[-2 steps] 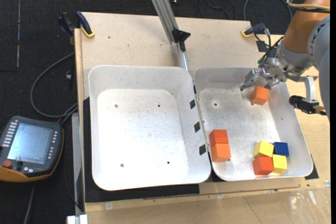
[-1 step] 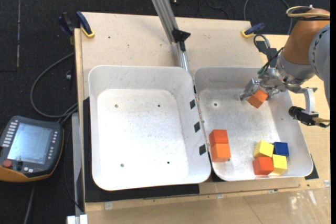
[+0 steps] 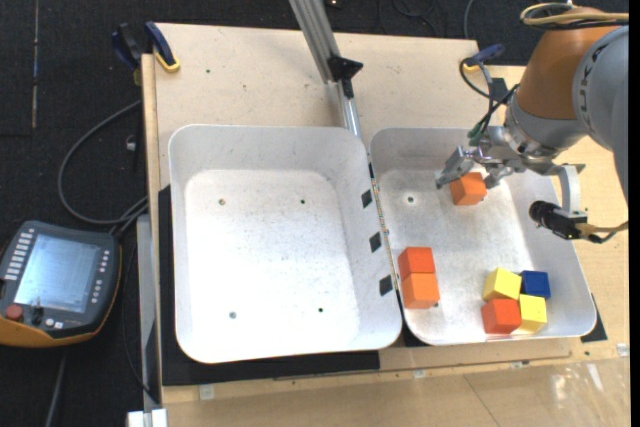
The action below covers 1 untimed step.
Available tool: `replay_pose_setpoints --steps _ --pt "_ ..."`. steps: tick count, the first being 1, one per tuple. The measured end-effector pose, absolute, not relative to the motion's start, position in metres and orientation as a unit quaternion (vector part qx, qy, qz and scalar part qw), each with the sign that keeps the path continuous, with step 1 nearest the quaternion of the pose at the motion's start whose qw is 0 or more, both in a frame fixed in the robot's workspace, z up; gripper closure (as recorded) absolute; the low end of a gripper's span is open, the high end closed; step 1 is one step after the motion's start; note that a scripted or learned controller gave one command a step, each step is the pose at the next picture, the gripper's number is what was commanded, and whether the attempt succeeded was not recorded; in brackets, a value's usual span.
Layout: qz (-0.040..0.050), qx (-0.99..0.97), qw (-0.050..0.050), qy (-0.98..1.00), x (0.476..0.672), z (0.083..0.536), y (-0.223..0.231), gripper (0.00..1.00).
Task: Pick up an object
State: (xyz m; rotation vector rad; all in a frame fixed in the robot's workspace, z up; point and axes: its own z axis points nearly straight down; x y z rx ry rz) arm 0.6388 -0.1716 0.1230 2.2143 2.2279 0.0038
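- Fingers (image 3: 467, 177) closed on small orange cube (image 3: 468, 190), over right white bin's (image 3: 452, 339) far end.
- Risk: grip looks near cube's top edge; cube could slip & drop.
- Orange rectangular block (image 3: 419, 276) & coloured cube cluster (image 3: 515, 299) lie nearer, well apart.

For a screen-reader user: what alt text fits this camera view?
The grey arm's two-finger gripper holds a small orange cube over the right white bin, which also contains an orange block and a cluster of yellow, blue and red-orange cubes. The left white bin sits alongside.
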Motion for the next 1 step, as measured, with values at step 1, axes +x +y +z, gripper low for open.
replay_pose_setpoints --steps 1 --pt "0.0011 0.708 0.002 0.707 0.6543 0.0955 -0.2075 0.00"
